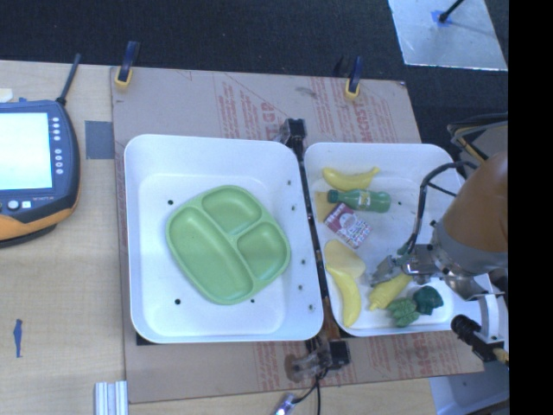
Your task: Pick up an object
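Seen from the fixed camera above, the worktop [60, 318] carries two shallow white bins side by side on a sheet of brown cardboard [259, 102]. The left bin [138, 232] holds a green divided plate [227, 244] with three compartments, lying flat and a little askew.

The right bin [432, 158] holds the small things. At its far side lies a yellow banana [349, 178], curved, with a green bottle [360, 201] on its side just beside it. Nearer the middle is a small red and white packet [347, 226], tilted. Below it a second yellow banana [346, 290] runs toward the near wall, its upper end touching a pale yellow wedge-like piece [342, 255]. In the near right corner sit a short yellow piece [386, 292] and a dark green broccoli-like piece [416, 304], close together.

The arm comes in from the right, its orange band [484, 206] over the bin's right wall. The gripper [389, 271] hangs low over the near right part of the bin, just above the short yellow piece. Whether it is spread or pressed together I cannot tell, and nothing shows plainly pinched in it.

A handheld control pendant [30, 171] with a pale screen lies at the worktop's left.
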Tool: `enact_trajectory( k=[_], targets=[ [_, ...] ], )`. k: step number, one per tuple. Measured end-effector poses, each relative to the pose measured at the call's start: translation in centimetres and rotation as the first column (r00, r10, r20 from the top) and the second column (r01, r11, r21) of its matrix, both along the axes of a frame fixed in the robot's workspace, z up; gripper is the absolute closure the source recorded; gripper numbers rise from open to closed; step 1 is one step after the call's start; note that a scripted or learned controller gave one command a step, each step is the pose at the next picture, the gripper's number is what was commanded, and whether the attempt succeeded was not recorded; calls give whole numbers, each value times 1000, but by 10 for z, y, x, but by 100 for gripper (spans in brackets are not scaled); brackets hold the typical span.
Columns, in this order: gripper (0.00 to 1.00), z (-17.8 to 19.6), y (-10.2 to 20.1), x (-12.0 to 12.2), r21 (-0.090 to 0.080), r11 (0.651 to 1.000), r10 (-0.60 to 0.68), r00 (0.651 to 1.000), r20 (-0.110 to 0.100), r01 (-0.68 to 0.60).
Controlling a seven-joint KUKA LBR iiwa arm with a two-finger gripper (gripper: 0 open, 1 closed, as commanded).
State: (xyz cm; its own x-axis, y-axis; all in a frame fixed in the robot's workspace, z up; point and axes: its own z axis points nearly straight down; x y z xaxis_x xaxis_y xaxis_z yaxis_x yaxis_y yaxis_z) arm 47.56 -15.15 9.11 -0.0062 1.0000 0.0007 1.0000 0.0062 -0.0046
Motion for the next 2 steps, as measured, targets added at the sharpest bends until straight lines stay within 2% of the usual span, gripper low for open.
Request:
enact_trajectory(
  k=[1, 2],
  targets=[
    [0, 167, 57, 44, -1, 1000, -1, 1000, 4, 1],
    [0, 28, -8, 15, -1, 1000, -2, 1000, -1, 2]
  ],
)
